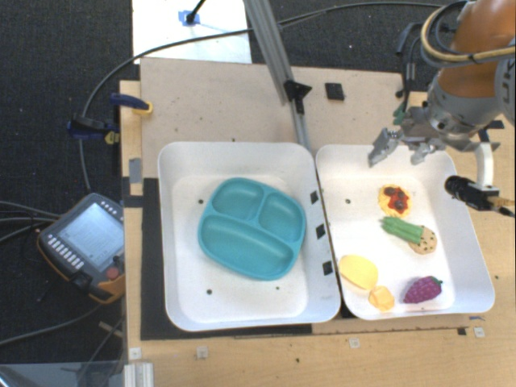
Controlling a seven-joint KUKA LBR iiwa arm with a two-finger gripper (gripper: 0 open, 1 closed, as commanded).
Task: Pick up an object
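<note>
While over right bin (459, 240) rim, arm (472, 55) angled down, jaws spread, empty.

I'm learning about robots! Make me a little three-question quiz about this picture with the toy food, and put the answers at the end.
1. True or false: the teal divided plate lies in the same bin as the toy food.
2. Which toy lies nearest the gripper? A) purple grapes B) small pizza piece C) yellow lemon
3. Fill in: the gripper hangs over the ___ bin as the camera sees it, with nothing between its jaws.

Key: 1 false, the plate has the left bin to itself. 2 B. 3 right.
</note>
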